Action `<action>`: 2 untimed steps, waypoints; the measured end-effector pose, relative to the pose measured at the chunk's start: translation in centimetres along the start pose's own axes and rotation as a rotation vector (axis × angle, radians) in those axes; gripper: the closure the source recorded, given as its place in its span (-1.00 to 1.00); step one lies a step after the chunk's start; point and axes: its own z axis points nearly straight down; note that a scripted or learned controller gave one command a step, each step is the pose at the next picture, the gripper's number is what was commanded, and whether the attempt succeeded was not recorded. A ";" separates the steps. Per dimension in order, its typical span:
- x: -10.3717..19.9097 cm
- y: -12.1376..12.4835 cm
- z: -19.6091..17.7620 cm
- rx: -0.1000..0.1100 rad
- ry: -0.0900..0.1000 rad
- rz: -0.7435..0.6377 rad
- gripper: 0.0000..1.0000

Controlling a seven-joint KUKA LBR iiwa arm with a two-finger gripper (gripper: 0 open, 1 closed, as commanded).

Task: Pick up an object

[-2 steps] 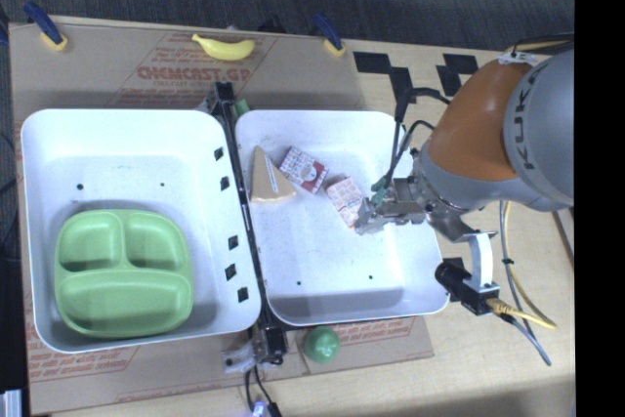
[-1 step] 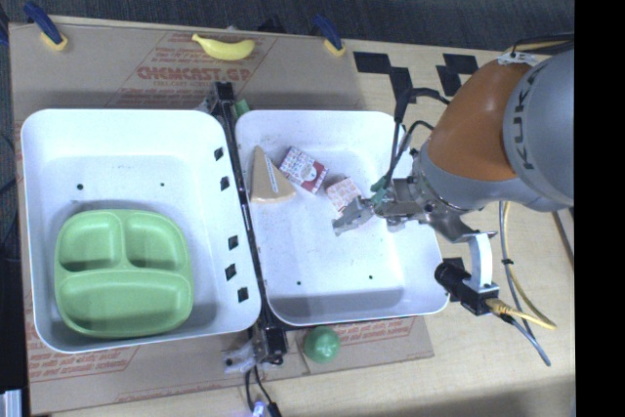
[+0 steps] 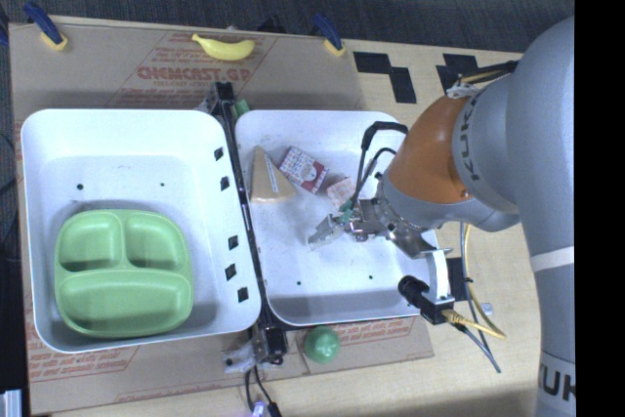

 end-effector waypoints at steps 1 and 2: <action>-4.4 9.9 -1.4 -0.007 -0.002 0.001 -1.00; -5.6 4.3 1.2 -0.001 0.000 0.001 -1.00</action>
